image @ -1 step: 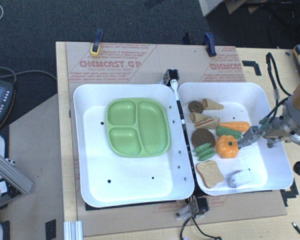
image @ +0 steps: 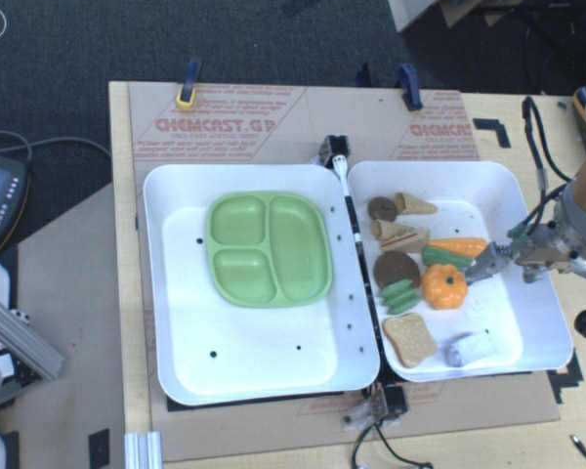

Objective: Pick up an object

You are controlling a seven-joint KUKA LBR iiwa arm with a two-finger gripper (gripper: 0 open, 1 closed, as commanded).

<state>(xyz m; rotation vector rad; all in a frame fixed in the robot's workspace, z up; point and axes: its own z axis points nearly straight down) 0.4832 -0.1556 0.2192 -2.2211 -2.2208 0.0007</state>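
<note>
Claw (image: 488,262): right side of frame, by the toy pumpkin (image: 443,286); open or shut, cannot tell.
Green plate (image: 270,249): left bin (image: 176,291).

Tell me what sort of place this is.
Probably a robotics lab's pick-and-place test bench: two white bins clamped to a board, toy food like a pumpkin, and a gripper reaching in.

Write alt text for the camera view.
The arm's tool reaches into the right bin beside an orange pumpkin among toy foods, including a bread slice. The left bin holds a green divided plate.
</note>
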